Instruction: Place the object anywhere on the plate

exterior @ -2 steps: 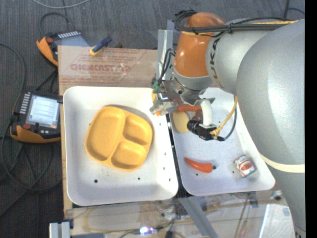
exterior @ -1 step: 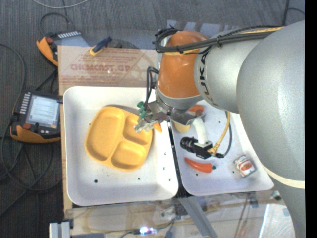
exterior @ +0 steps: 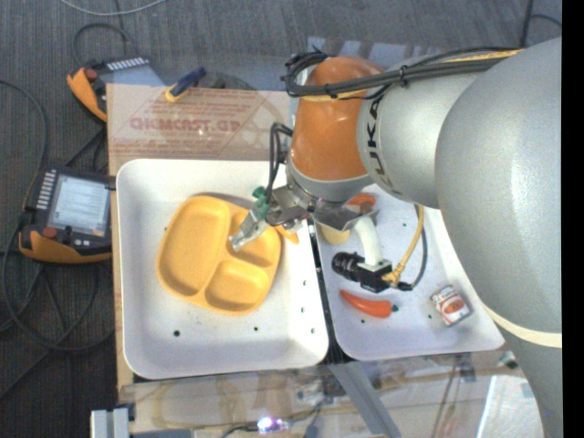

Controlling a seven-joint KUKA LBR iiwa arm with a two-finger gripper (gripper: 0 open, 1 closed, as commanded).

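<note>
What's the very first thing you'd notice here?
The huge grey and orange robot arm swooping in from the right, its gripper hanging over a bright yellow divided plate in the left white bin. Next, the red chili pepper in the right bin.

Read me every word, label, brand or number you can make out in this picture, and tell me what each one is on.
"KUKA", only in part, on the grey robot arm below its orange band.
Faded red lettering on the brown cardboard sheet: too blurred to read.
Screen of the handheld orange and grey control pendant: too small to read.
Label on the small red and white packet: too small to read.
</note>
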